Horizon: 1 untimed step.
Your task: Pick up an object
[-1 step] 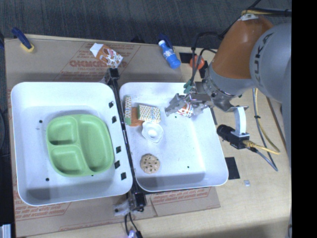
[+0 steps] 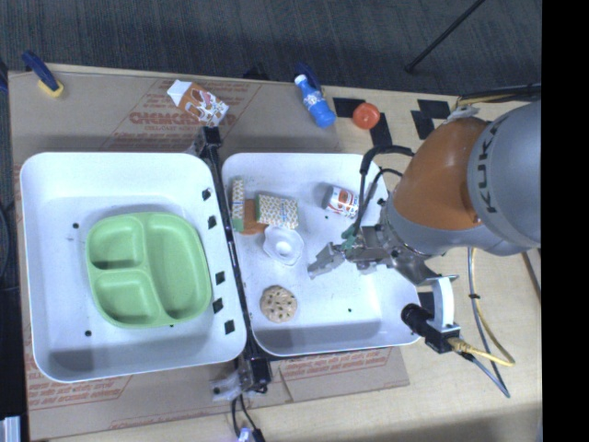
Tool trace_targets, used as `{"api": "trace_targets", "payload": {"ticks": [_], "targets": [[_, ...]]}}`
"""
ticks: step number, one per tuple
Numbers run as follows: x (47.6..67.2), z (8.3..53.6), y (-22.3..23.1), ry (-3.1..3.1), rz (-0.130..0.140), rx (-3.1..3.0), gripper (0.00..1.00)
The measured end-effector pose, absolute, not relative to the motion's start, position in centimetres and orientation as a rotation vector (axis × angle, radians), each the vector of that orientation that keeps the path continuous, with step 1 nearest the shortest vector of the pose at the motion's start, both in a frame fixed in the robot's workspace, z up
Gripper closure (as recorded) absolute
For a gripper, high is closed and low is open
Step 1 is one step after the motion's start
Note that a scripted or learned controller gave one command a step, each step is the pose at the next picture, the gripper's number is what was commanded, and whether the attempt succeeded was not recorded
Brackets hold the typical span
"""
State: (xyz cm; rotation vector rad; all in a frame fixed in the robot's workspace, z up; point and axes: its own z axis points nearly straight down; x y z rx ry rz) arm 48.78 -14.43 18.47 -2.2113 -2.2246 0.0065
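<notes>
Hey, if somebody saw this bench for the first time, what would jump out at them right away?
Probably the bulky grey arm with its orange band reaching in from the right, its gripper low over the right bin. Next, the bright green divided plate sitting alone in the left bin. After that, the small clutter in the right bin: a cookie, a white cup and a small can.

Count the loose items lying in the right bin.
5: a can near the arm, two packets at the far left, a white cup mid-bin, a cookie nearest. The arm may hide more.
</notes>
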Motion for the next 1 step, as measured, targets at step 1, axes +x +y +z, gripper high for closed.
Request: {"api": "trace_targets", "payload": {"ticks": [1], "targets": [[48.54, 28.22, -11.03, -2.229, -0.001, -2.215, 0.0]]}}
